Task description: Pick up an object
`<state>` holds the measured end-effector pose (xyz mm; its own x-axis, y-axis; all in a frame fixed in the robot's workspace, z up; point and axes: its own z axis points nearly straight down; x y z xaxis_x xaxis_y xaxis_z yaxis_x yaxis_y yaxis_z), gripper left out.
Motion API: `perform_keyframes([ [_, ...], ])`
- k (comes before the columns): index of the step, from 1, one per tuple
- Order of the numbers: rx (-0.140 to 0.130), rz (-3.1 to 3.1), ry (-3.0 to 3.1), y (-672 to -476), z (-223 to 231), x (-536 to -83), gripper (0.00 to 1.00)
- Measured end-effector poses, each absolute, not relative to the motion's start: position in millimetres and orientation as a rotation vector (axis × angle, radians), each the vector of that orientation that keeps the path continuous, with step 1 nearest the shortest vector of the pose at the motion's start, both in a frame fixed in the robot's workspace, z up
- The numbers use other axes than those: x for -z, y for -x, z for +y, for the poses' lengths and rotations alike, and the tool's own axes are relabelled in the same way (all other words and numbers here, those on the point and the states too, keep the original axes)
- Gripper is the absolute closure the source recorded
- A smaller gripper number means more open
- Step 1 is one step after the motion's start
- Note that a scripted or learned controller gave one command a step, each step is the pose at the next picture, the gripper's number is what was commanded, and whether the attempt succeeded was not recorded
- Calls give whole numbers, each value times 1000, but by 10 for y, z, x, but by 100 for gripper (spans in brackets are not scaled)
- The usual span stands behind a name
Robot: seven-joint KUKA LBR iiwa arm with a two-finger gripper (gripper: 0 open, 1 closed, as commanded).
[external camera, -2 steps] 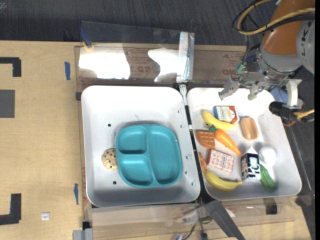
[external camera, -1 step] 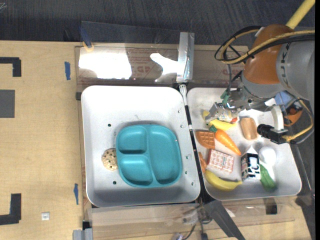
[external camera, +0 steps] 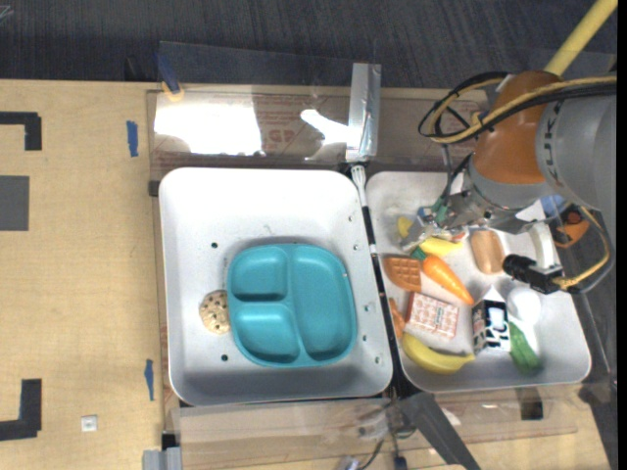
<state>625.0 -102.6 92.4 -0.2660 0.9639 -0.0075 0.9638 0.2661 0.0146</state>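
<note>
Gripper [external camera: 438, 219] half-hidden among cluttered toys [external camera: 446, 292]

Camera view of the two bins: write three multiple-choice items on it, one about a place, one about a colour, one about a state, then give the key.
1. Where does the cookie lie?
A. In the left bin, beside the divided plate
B. In the right bin, on the banana
C. On the bench outside both bins

2. What colour is the divided plate?
A. Red
B. Teal
C. Black

3. How does the end effector stand?
A. Parked beyond the bench
B. Over the left bin
C. Down in the right bin among the toy foods

Key: 1 A, the cookie touches the plate's left edge in the left bin. 2 B, the plate is teal. 3 C, the end effector is low in the right bin near the carrot.
</note>
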Motion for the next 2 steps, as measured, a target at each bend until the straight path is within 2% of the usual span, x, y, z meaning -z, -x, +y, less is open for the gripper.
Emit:
perform_keyframes([
  [1,-15,2486,-1894,-6274,-1025,-1029,100],
  [2,-1,2194,-2249,-6232,-129,-1835,100],
])
